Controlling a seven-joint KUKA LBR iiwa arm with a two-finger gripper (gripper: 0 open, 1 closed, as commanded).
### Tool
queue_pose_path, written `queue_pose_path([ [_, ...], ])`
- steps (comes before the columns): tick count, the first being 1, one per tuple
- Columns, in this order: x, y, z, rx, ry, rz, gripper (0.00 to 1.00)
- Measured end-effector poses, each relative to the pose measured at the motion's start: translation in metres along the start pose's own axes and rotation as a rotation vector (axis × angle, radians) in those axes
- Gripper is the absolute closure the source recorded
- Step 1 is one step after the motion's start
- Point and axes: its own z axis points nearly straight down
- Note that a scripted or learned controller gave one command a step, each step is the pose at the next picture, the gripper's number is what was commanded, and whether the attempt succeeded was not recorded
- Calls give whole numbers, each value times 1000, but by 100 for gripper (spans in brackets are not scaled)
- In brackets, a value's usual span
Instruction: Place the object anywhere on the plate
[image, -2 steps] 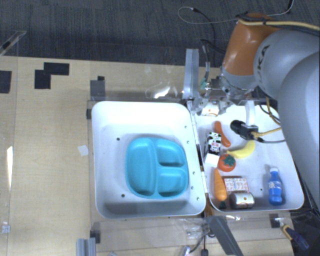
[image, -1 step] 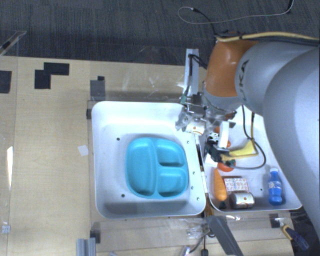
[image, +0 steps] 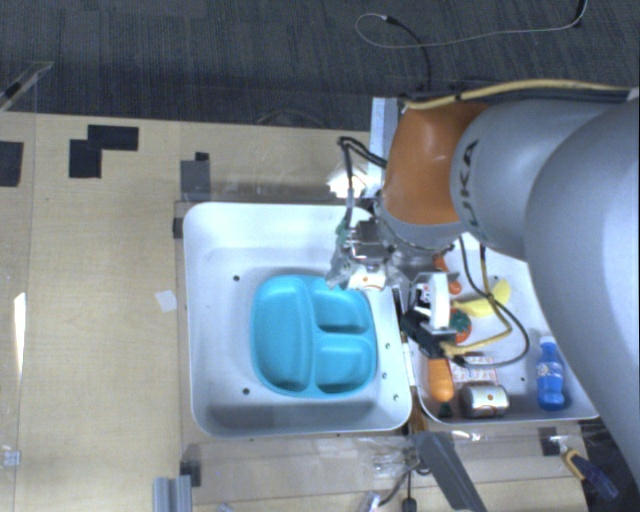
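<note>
A light-blue divided plate (image: 312, 335) lies in the left white bin (image: 215, 300), with one large compartment on its left and two smaller ones on its right. My gripper (image: 356, 270) hangs over the plate's far right corner, below the orange wrist band (image: 425, 170). Cables and the wrist housing cover its tip, and I cannot make out any object there.
The right bin (image: 500, 418) is partly covered by the grey arm (image: 560, 200). In it lie an orange carrot-like item (image: 440, 378), a silver can (image: 483, 400), a blue bottle (image: 548, 375) and a yellow item (image: 492, 298). The wall between the bins runs just right of the plate.
</note>
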Motion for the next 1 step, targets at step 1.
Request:
queue_pose_path([
  [1, 37, -27, -5, -1, 0, -174, 100],
])
